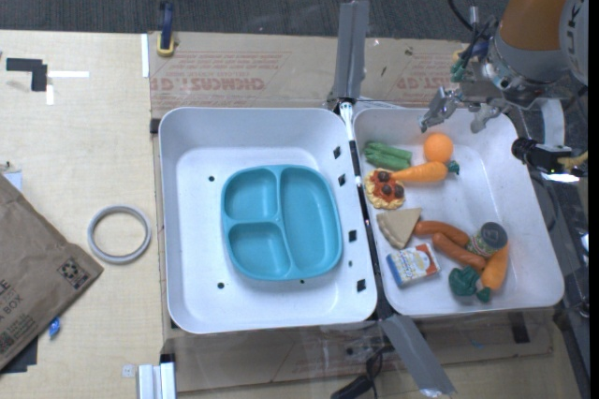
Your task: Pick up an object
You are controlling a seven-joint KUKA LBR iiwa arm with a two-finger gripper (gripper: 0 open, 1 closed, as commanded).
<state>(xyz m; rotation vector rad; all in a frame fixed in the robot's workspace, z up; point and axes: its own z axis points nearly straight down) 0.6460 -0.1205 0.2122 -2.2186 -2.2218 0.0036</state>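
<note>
My gripper (459, 118) hangs over the far end of the right bin (533, 200), open, with nothing between its fingers. Just below it lies an orange ball (437, 147), apart from the fingertips. Beside the ball are a carrot (421, 172) and green beans (387, 154). Further forward lie a small pizza (385, 189), a sandwich wedge (400, 226), sausages (442, 236), a can (488, 238), a second carrot (497, 266), a green vegetable (463, 283) and a small carton (412, 264).
The left bin (187, 200) holds a blue divided plate (281, 221). A tape ring (119, 232) and a brown cardboard box (33, 280) lie on the bench to the left. A grey divider (351, 60) rises between the bins at the back.
</note>
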